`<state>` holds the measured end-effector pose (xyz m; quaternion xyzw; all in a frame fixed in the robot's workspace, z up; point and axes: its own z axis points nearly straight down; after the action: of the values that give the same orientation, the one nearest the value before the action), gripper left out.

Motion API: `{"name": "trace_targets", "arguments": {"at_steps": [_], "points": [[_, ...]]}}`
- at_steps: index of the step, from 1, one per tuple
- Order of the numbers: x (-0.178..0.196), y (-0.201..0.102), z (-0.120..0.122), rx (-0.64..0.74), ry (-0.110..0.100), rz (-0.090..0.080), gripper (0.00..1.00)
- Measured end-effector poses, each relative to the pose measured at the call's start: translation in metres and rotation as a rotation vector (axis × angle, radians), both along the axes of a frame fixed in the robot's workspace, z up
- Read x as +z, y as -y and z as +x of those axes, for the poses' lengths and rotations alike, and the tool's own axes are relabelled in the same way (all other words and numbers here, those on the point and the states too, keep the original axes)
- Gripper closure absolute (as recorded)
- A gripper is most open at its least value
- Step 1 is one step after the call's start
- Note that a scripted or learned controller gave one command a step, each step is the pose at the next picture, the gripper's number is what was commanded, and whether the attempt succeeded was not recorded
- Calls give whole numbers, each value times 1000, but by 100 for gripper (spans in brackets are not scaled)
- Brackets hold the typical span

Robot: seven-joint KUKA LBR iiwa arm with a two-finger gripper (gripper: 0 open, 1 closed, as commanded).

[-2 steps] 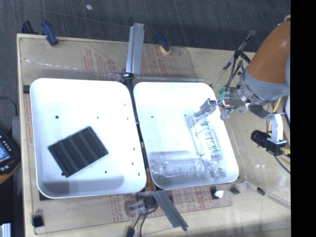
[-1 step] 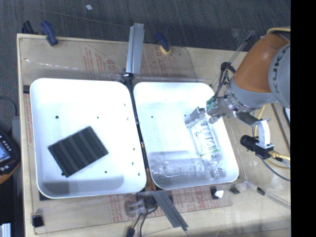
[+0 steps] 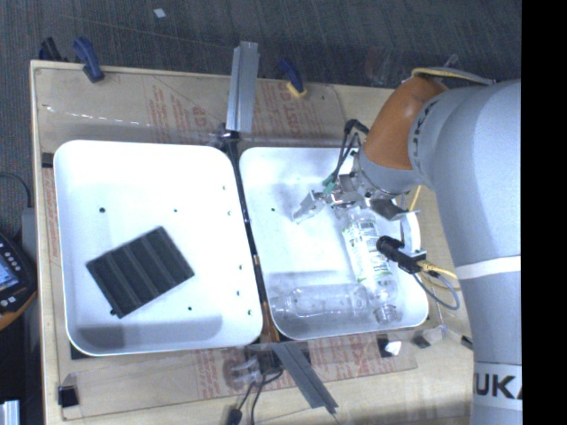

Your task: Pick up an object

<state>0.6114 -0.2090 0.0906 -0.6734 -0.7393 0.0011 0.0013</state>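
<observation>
**Clear bottles in the right bin**

A clear plastic bottle (image 3: 321, 303) lies along the near wall of the right bin (image 3: 266, 237). A second clear bottle (image 3: 368, 255) lies lengthwise just behind it. Farther back, the gripper (image 3: 312, 204) hangs over the bin floor; how its jaws stand cannot be told. A black ridged panel (image 3: 140, 270) lies in the left bin (image 3: 133, 162).

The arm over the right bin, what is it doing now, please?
The arm reaches into the right bin, its pincer low near the middle. Two clear bottles lie there: one beside the wrist, another along the near wall. Neither is visibly gripped. A dark ridged slab lies in the left bin.
</observation>
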Motion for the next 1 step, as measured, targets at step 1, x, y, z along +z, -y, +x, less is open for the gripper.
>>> {"name": "trace_targets", "arguments": {"at_steps": [1], "points": [[74, 1, -19, 22, 4, 0, 0]]}}
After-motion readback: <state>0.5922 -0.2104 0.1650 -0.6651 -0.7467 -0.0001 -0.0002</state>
